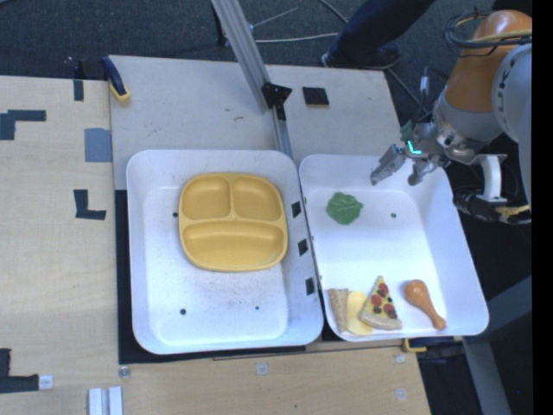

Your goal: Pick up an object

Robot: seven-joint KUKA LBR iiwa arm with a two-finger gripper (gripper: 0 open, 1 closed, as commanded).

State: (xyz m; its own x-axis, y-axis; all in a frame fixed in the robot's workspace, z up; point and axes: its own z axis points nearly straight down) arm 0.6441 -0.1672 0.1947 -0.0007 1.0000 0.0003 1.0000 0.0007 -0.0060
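Tool [399, 169] of mine hangs spread and ungripping over the right bin's [449, 232] far edge, the green leaf [345, 207] lying nearer and leftward.

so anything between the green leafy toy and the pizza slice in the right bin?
Nothing: camera view shows bare white bin floor between the green leafy toy and the toy pizza slice.
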